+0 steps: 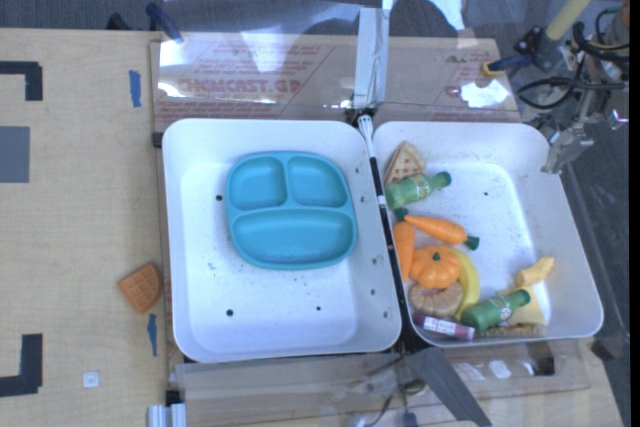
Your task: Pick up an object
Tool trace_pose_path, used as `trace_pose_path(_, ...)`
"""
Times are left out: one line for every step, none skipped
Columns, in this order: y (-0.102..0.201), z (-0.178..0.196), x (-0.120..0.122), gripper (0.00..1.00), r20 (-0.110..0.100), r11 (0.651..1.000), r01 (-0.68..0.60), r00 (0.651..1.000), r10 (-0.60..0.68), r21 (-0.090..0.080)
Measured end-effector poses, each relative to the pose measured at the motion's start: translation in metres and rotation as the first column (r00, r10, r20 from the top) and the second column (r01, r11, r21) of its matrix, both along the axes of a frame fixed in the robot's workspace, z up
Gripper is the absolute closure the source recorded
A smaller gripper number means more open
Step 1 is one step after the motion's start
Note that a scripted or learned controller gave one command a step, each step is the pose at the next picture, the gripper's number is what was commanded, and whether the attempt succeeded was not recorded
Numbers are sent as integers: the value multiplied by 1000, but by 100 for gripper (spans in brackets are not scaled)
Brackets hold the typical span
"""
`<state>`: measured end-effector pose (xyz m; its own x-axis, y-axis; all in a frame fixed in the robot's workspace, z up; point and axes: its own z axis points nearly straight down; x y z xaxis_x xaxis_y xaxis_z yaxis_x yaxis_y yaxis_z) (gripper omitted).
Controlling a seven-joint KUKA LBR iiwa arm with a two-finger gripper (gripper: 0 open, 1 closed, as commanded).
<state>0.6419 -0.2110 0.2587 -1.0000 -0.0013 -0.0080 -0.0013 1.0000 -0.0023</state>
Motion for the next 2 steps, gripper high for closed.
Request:
trace_pose_path(71, -99, -84, 0, -10, 977, 215, 977, -215, 4)
trace_pose_path(110, -169, -86, 0, 5, 963, 269, 963, -269, 4)
